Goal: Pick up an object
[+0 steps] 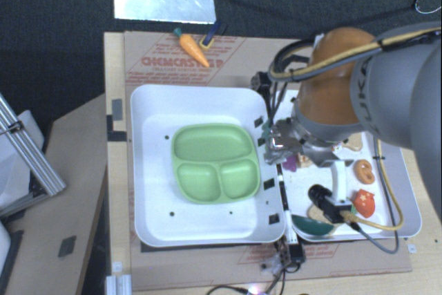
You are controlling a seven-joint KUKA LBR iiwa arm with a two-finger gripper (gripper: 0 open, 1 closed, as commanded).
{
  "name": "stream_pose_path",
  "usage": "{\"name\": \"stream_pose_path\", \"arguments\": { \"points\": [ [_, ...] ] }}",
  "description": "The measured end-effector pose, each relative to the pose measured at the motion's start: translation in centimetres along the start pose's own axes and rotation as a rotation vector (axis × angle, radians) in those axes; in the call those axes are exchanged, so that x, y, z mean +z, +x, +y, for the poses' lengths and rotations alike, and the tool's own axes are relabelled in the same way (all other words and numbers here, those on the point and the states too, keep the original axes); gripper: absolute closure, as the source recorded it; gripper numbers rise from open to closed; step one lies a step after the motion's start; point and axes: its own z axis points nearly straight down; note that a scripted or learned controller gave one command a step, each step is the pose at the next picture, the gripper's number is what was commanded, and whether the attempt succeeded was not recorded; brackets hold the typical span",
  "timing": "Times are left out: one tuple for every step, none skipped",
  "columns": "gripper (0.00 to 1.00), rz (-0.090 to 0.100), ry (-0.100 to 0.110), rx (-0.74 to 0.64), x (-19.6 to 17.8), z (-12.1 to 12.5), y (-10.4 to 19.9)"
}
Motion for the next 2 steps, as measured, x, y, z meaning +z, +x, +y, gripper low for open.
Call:
{"name": "stream_pose_path", "arguments": {
  "points": [
    [1.0, -0.001, 0.001, 0.005, 0.2, -0.7, -0.1],
    [1.0, 0.0, -0.001, 0.006, -1.0, -0.8, -0.6]
  ]
}}
